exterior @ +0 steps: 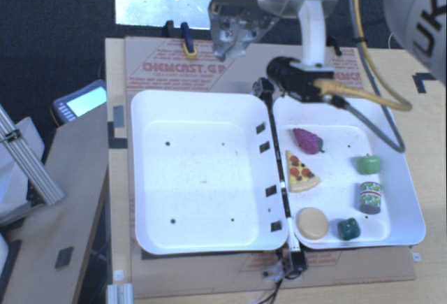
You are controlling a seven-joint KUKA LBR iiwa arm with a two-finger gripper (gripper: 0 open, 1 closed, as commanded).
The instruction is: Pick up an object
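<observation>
From the camera view, the tool (225, 44) hangs above the far edge of the table (174, 68), beyond both bins; whether it is apart or together I cannot tell. The left bin (140, 177) lies beside the right bin (405, 219), which holds a purple eggplant (307, 140), a pizza slice (301, 172), a green apple (369, 164), a small can (370, 197), a tan round bun (312, 223) and a dark green block (348, 228), all well apart from the tool.

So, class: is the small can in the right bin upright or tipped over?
Upright: the can stands on its base, its top rim facing up, its label band level.
</observation>
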